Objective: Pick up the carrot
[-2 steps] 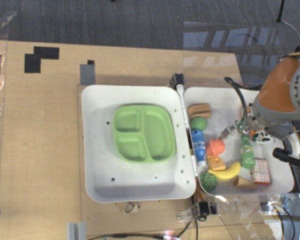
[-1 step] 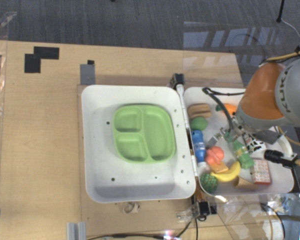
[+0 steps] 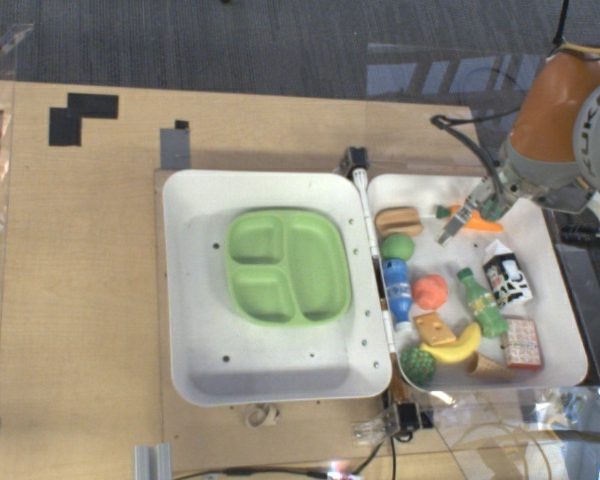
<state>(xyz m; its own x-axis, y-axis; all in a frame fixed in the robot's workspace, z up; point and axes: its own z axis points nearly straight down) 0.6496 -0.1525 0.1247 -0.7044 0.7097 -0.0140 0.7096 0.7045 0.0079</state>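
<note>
The gripper (image 3: 460,220) sits low over the carrot (image 3: 477,224) near the right bin's (image 3: 570,353) back wall, fingers seemingly straddling it though closure is unclear, so the lift remains undone.

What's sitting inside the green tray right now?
The green tray in the left bin shows bare compartments, fully in view. The carrot lies in the right bin by the gripper.

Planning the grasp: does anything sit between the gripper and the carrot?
Nothing. In the camera view the gripper is right at the carrot, in the right bin; no other item separates them.
</note>
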